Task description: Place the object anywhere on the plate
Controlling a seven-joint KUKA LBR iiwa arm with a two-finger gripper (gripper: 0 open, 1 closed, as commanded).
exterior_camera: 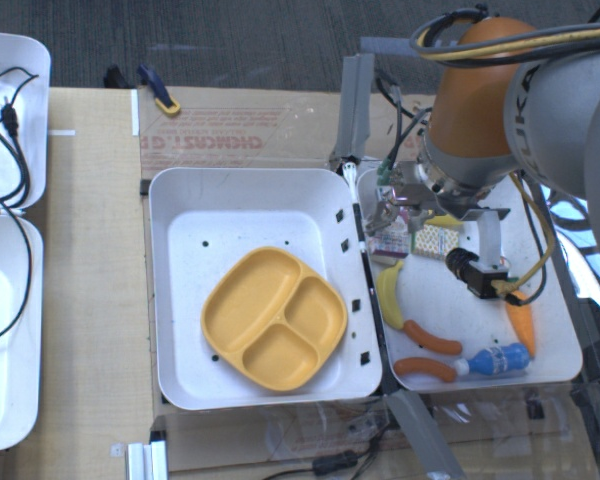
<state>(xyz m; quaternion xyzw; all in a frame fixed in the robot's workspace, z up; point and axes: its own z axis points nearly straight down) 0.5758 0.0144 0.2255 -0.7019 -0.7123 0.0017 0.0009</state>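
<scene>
A yellow plate [273,317] with three compartments lies in the left bin [170,268], with nothing on it. My gripper [392,211] hangs low over the far left corner of the right bin [555,353], under the orange band of the arm. Right below it lie a small pink and white box [388,241] and a yellow packet [438,239]. The arm's wrist hides what is directly beneath the gripper. A banana [388,297] lies just in front of the box, along the bin's left wall.
In the right bin's front part lie two sausages [433,338] [423,369], a blue bottle [496,360] and a carrot [521,327]. A black fitting with cables [477,272] hangs off the arm. A divider ridge with clips [360,258] separates the bins.
</scene>
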